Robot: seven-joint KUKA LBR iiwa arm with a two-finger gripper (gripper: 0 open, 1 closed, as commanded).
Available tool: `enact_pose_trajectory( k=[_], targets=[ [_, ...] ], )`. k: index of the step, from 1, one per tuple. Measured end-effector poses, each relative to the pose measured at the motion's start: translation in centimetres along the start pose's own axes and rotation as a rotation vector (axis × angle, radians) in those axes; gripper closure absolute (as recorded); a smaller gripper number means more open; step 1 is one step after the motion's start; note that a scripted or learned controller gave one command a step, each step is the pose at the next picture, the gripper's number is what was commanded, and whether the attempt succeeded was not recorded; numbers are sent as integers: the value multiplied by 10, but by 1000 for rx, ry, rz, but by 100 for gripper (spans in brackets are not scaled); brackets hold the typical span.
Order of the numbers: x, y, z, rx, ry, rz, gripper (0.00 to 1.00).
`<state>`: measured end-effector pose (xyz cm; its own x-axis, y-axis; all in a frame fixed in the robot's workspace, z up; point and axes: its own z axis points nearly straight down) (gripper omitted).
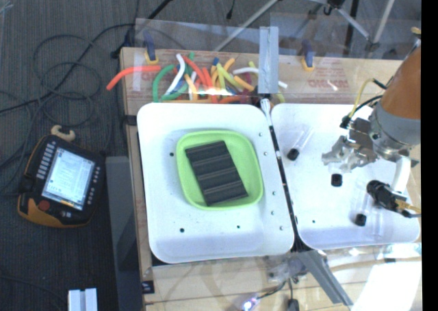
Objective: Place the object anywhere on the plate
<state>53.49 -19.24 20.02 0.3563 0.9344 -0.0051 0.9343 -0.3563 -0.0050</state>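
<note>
Bright, even light falls from above. The two white bins (205, 234) are close to overexposed, their surfaces washed flat with little texture left. The green plate (254, 169) casts hardly any shadow on the bin floor. A pale glare streaks the clear sheet (205, 35) at the back of the bench. The dark carpet (61, 42) stays dim. The whole picture is soft and slightly grainy, and small parts near the arm (404, 97) blur together.

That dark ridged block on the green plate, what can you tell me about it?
The dark block is a charcoal-grey rectangular slab with ridges across its top, matte, perhaps rubber or foam. It lies flat, turned slightly askew, near the middle of the green plate in the left bin. Only the plate touches it.
</note>
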Motion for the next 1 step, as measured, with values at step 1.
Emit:
enact_pose_trajectory(
  k=[1],
  targets=[
    [51,-32,31,2,3,-173,100]
  ],
)
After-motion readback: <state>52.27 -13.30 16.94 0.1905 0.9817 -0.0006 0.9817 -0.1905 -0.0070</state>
